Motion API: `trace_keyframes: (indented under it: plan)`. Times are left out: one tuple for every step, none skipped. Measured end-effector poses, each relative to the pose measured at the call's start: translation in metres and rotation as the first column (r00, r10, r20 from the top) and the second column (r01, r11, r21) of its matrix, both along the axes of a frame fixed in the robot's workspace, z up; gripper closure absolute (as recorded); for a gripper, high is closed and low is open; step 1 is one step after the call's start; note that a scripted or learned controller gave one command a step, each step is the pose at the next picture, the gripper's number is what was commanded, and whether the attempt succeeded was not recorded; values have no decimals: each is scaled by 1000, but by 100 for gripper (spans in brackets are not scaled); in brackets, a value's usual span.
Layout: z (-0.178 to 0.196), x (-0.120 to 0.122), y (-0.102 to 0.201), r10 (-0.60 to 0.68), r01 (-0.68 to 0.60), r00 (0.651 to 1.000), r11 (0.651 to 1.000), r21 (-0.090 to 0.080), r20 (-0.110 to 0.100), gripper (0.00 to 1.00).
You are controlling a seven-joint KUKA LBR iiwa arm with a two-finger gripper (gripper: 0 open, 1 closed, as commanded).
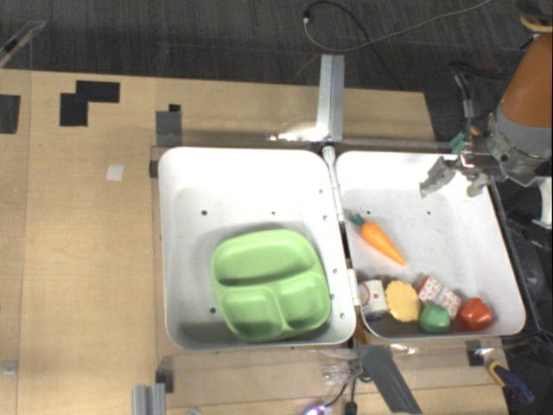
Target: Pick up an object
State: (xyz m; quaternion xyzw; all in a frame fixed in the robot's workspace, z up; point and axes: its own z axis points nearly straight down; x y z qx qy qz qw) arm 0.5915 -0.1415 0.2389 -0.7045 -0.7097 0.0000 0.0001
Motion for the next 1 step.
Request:
trace_keyframes:
  plan:
    - [-76,-40,61,52,-52,999,999,1,-1,0]
